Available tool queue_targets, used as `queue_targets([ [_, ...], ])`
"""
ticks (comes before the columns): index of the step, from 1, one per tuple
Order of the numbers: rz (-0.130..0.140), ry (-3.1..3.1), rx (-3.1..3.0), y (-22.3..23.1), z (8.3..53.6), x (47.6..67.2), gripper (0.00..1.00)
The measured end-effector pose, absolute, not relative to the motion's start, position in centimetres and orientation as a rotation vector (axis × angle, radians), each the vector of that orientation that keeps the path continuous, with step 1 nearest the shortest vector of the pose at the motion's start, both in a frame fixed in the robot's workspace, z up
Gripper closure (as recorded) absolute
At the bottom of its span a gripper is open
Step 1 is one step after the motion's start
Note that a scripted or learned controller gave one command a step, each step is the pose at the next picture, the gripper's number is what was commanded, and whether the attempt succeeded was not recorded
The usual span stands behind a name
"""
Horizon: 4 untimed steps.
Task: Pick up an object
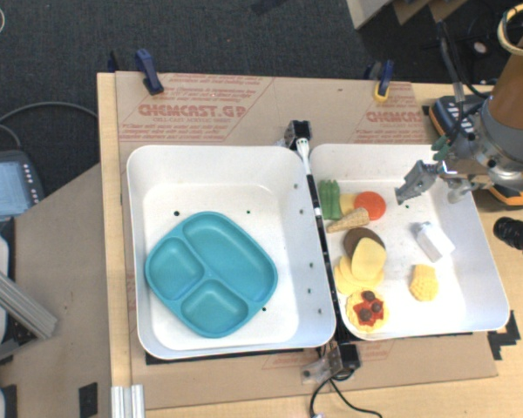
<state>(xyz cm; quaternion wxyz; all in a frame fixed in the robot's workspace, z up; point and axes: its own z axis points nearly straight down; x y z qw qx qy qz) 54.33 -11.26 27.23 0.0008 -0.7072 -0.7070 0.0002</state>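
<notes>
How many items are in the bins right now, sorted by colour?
Teal: 1, the divided plate
Green: 1, toy vegetable
Orange-red: 1, tomato
Tan: 1, cone
Brown and yellow: 1, potato piece
Yellow: 2, corn, pizza slice
Grey: 1, block
Total: 8

I see the bench (244,94) topped with a brown board printed in red letters. Two shallow white bins sit on it side by side and touching: the left bin (148,168) and the right bin (479,268). A blue clamp (147,70) grips the far edge.
</notes>
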Motion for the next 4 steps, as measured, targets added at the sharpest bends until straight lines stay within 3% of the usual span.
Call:
queue_targets([
  [1, 0.007, -2.218, -2.210, -5.1, 21.2, 49.4, 0.00],
  [2, 0.003, -2.220, -2.216, 1.4, 18.3, 47.8, 0.00],
  [3, -0.001, -2.220, -2.223, 1.2, 19.4, 48.0, 1.00],
  [4, -0.014, -2.232, -2.220, 4.3, 30.5, 48.0, 1.00],
])
